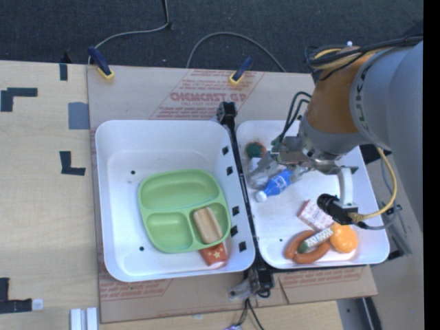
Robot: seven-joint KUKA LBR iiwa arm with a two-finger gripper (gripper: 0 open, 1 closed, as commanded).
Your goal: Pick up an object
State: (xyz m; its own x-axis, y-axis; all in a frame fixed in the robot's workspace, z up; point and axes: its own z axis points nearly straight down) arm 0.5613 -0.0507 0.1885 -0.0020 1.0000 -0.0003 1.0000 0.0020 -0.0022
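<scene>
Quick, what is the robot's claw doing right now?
Gripper: low in the right bin, just above the blue bottle. Holding anything: cannot be told.

Tray (180,188) in left bin (113,184) (bun (206,224) inside it); bottle (276,184) in right bin (368,256).

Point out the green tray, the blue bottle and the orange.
green tray (175,188): camera view, bare floor of its large top compartment.
blue bottle (278,183): camera view, middle of its blue body.
orange (344,239): camera view, centre of the fruit.
</scene>
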